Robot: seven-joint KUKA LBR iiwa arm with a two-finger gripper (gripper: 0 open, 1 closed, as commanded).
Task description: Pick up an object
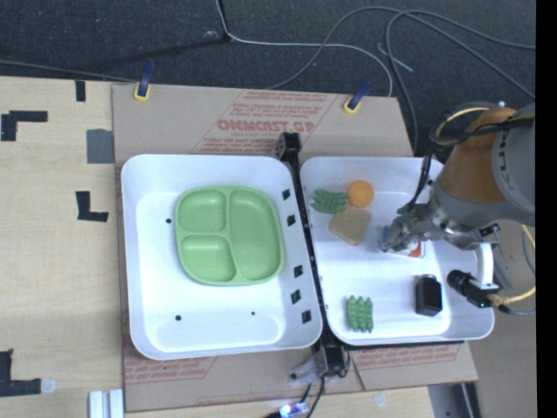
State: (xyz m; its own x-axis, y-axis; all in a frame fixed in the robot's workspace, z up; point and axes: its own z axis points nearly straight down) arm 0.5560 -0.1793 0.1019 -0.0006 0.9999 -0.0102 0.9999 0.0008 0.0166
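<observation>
Red item (415, 250): right bin, just under the gripper, mostly hidden.
Gripper (399, 238): low over that item; finger state cannot be told.
Right bin (383, 169): orange ball (360, 193), tan block (350, 226), two green pieces (329, 201) (359, 313), black box (427, 295).
Left bin (139, 233): green divided plate (230, 235).

A robotics lab: clamped cardboard (261, 120), loose cables (348, 33), taped markers (87, 205).

Bench (52, 233) with a cardboard sheet (261, 120) under two white bins.
The left bin (148, 320) and right bin (392, 320) sit side by side, touching; black tape marks (87, 207) dot the bare wood.
</observation>
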